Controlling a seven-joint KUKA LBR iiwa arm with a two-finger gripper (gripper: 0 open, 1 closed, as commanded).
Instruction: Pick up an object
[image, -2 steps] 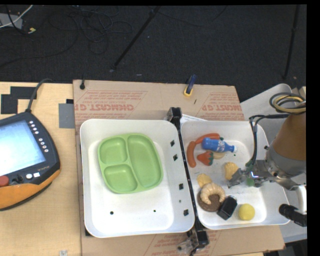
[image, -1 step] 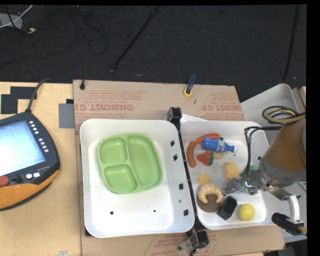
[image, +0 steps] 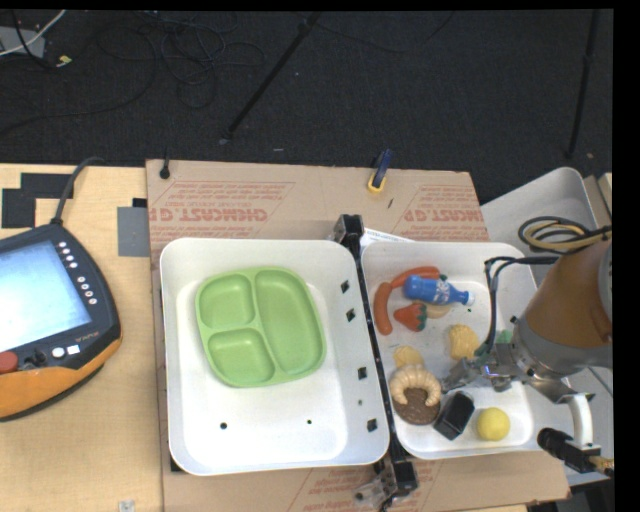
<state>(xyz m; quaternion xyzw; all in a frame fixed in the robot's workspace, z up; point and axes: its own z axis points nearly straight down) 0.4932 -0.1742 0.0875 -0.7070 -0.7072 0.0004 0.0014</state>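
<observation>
Yellow and round, one small ball (image: 493, 424) lies at five o'clock in the right white bin (image: 507, 273), beside one black block (image: 454, 415) and one brown-and-cream doughnut piece (image: 415, 391). Just above them the metal gripper (image: 478, 372) hovers, its fingers too blurred to judge; I would descend squarely over a single item. Farther off lie one blue bottle (image: 435, 291) and two red sausages (image: 398, 293).

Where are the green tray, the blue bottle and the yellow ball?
green tray (image: 262, 327), camera view, centre divider.
blue bottle (image: 432, 290), camera view, body.
yellow ball (image: 493, 424), camera view, top.
</observation>
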